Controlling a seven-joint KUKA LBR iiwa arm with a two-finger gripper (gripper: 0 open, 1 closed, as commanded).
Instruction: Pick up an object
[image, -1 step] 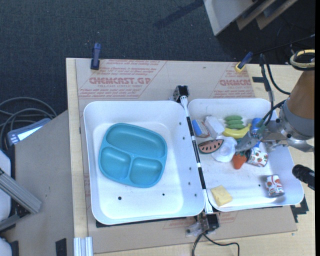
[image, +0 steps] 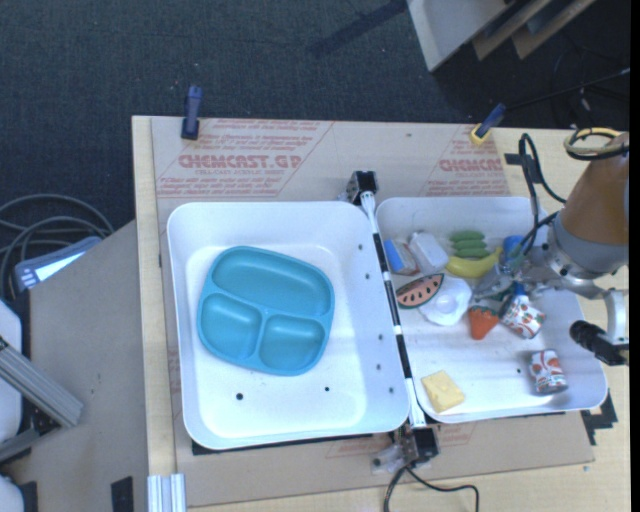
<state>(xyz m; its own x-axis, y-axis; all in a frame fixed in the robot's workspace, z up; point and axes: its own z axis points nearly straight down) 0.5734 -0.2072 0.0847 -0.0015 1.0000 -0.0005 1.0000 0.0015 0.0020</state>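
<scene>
The right bin (image: 500, 385) holds a jumble of small items. Among them are a watermelon slice (image: 418, 291), a banana (image: 470, 266), a green pod (image: 466, 242), a white cup (image: 447, 303), an orange-red piece (image: 482, 323) and a yellow cheese block (image: 442, 390). Two red-and-white cans lie there too, one (image: 523, 318) by the gripper and one (image: 546, 371) nearer the front. My gripper (image: 503, 288) reaches in from the right and is low over the cluster, just above the orange-red piece and the nearer can. Its tip is lost among the items.
A blue divided plate (image: 265, 310) lies in the left bin (image: 190, 240). A blue box (image: 397, 256) and a white packet (image: 428, 248) sit at the right bin's back left. The arm's orange band (image: 600, 200) hangs over the bin's right rim. Cables lie off the bench's left side.
</scene>
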